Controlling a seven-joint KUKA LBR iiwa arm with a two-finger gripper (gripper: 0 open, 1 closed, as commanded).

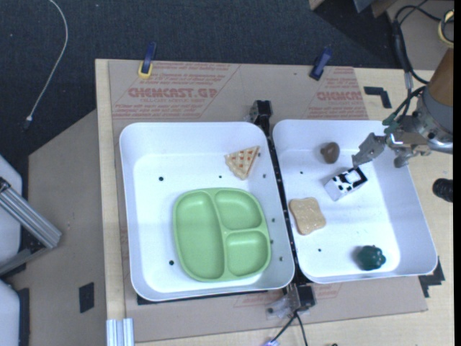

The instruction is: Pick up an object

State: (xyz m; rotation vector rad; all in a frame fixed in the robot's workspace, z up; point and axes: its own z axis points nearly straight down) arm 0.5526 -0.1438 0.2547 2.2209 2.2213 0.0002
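Hovering over the right white bin's (403,215) far right edge, two-finger gripper (383,148) with fingers spread apart, gripping nothing; lying just beside one fingertip, small black-and-white block (345,182). Resting elsewhere in that bin: brown pebble-like lump (330,151), tan toast-shaped slice (307,215), dark green rounded toy (371,257).

The arm (441,99) comes in from the right edge of the view, its grey wrist housing sitting high at the upper right. Below the housing the gripper (384,152) hangs over the right side of the scene, tilted down and toward the left. Two fingers show: one long grey finger (367,148) slants down-left, and a second, shorter one (401,156) points down just to its right. They stand spread apart, with a visible gap and nothing between them.
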